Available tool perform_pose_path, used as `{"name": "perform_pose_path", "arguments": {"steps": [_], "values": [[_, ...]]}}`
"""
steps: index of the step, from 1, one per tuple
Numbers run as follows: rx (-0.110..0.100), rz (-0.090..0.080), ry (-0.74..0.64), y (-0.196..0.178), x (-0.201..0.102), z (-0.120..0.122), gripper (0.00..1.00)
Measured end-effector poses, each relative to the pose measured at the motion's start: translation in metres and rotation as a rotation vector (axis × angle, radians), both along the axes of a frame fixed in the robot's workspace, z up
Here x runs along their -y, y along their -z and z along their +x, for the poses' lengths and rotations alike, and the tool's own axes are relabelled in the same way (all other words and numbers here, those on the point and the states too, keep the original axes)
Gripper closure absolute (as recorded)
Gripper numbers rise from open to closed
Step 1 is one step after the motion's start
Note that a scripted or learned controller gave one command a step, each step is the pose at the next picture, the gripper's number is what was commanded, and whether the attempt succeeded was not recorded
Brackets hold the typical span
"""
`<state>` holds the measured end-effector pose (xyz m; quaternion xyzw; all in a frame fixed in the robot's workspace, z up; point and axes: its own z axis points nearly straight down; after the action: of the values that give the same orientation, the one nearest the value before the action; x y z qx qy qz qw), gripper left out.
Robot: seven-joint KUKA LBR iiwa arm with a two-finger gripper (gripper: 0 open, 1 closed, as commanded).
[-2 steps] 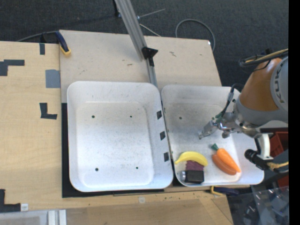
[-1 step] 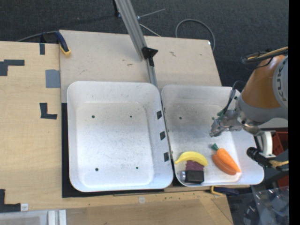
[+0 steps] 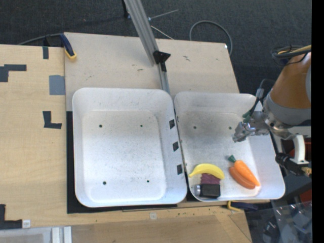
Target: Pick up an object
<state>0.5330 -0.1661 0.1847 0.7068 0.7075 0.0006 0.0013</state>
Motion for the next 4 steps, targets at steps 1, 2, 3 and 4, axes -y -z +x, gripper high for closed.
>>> {"name": "perform_pose_path", "arguments": {"steps": [1, 2, 3, 4], "values": [[-0.001, 0.0, 0.0, -0.029, 0.0, 0.001, 1.0], [-0.004, 0.003, -0.005, -0.024, -0.044, 0.014, 1.0], [-0.004, 0.003, -0.006, -0.017, -0.094, 0.031, 1.0], [-0.005, 0.003, -0.006, -0.016, -0.145, 0.037, 1.0]]}}
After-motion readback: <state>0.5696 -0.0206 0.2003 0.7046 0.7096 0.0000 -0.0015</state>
